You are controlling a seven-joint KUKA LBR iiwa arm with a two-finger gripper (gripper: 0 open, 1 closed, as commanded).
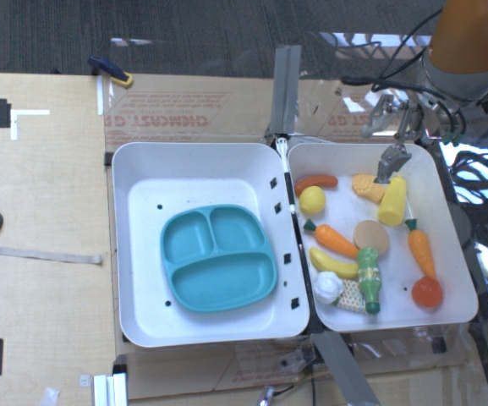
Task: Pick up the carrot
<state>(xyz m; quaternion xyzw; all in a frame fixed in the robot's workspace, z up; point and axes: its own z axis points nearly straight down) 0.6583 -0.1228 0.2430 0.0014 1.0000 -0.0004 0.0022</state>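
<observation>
Pickup not started. We see gripper (390, 169) above right bin (446, 176), near back, over yellow block (392, 201); can't tell its state. Two carrots lie untouched: one mid-bin (337, 240), one by right wall (421, 252). Descent and grasp remain.

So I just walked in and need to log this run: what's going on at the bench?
The arm's gripper is over the back of the right bin, just above a yellow block, holding nothing. Two carrots lie untouched there: one mid-bin, another toward the right wall. The left bin holds a blue divided plate.
</observation>
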